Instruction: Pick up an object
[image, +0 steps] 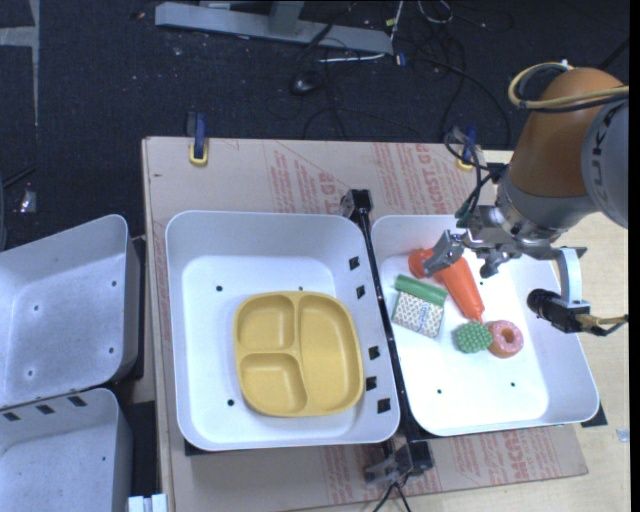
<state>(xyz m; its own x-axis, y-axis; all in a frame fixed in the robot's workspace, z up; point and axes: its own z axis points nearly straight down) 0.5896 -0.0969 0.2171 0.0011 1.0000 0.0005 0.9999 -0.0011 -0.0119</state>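
Hovering over right white bin (570, 390) | two-finger gripper (466, 252) above orange plastic toy carrot (463, 287); finger state: cannot tell | carrot lay beside green-topped patterned box (418, 308) | judged light, rigid, smooth, tapered; best grasped across thick middle

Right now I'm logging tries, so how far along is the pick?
Done: the arm has reached into the right bin, and the gripper sits low over the carrot and the red toy. In hand: nothing visibly lifted. Left: grasp and raise one item; the box, green ball and donut lie untouched.
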